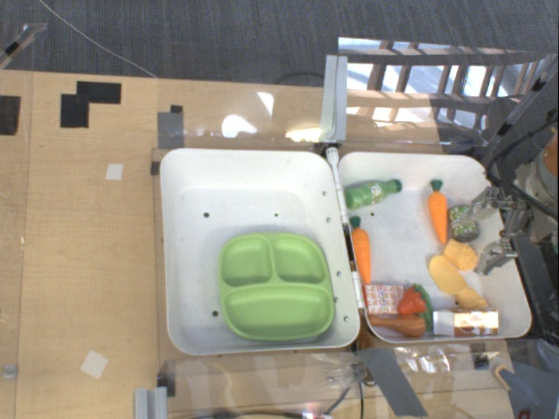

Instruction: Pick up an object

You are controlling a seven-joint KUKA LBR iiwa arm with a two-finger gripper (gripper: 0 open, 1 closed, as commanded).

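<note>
The right bin (397,166) holds several toy foods. There is a green bottle (371,193), an orange carrot (438,213) and a second carrot (361,253) by the divider. A small grey-green round item (464,223) lies beside yellow pieces (455,267). Along the front are a small printed box (383,298), a red strawberry-like piece (413,302), a brown sausage (400,325) and a white bottle (465,322). My gripper (483,234) hangs over the bin's right side, open, just right of the grey-green item and the yellow pieces. Nothing sits between its fingers.
A green divided plate (276,285) lies in the left bin (201,190). A metal frame (419,68) stands behind the right bin. The arm (524,147) comes in over the right bin's far right edge.
</note>
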